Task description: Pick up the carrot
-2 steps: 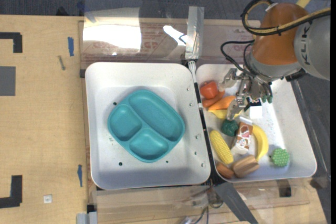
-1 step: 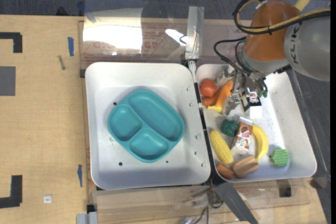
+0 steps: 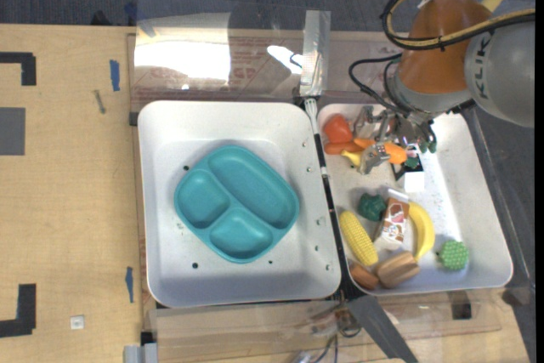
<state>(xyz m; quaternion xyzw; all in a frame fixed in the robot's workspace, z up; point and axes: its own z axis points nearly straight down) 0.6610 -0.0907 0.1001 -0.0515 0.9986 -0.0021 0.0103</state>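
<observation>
The orange carrot [image 3: 393,153] lies across the upper part of the right bin [image 3: 476,183], its thin end pointing left toward the bin's divider. My gripper [image 3: 379,145] hangs straight over it below the orange wrist band, and its metal fingers [image 3: 367,159] sit close on either side of the carrot's middle, shut on it. The carrot looks level with the bin floor or only just off it. The wrist hides the bin's upper right part.
A red-orange pepper [image 3: 337,129] sits just left of the gripper. Lower in the right bin lie a corn cob [image 3: 359,238], a banana [image 3: 423,229], a packet [image 3: 394,225], dark green broccoli [image 3: 371,206], a green ball [image 3: 454,255] and a bun [image 3: 397,269]. A teal divided plate [image 3: 236,201] rests in the left bin.
</observation>
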